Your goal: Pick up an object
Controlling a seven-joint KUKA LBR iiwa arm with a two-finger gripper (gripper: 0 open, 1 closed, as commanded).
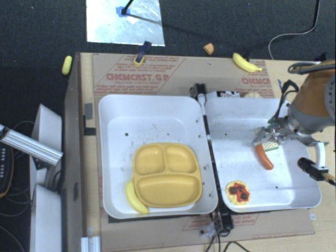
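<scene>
Nearest the lens, along the bottom edge: the pizza toy [238, 191], lying flat at the front wall of the right bin [299, 196].

Larger things next. Left bin [152, 109] holds a yellow divided tray [167, 173] with a banana [135, 198] tucked against its front-left corner. Right bin holds the pizza toy and an orange-red hot dog [264, 157]. The arm [315, 101] reaches in from the right; the gripper [269, 138] sits low over the right bin, just above the hot dog's upper end. Whether the fingers are apart or together, I cannot tell; the tip is a blur of metal.

Judgement on the step: the hot dog is the likely target. It lies slanted, so the fingers should straddle its short axis at mid-length, then descend square before closing; a grip on the rounded end would probably slip.

Count: two bins, one tray, one hot dog, one pizza toy. Bananas: one in the left bin, a second banana [245, 63] and a small yellow piece [66, 64] outside on the bench edge.
</scene>
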